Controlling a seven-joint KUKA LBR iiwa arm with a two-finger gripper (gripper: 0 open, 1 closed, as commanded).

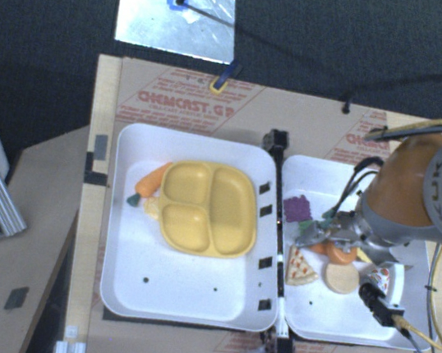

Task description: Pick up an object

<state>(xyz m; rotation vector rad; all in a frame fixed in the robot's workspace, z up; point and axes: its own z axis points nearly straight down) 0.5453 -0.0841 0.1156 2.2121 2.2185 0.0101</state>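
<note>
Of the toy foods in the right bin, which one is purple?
The grape bunch, lying at the bin's left side near the divider. The pizza slice, the tan round piece and the orange piece by the gripper are not purple.

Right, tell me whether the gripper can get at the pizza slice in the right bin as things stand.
Probably yes. The pizza slice lies flat and uncovered in the right bin, just below the gripper. Nothing lies on top of it, though the round tan piece sits close on one side and the divider on the other.
</note>
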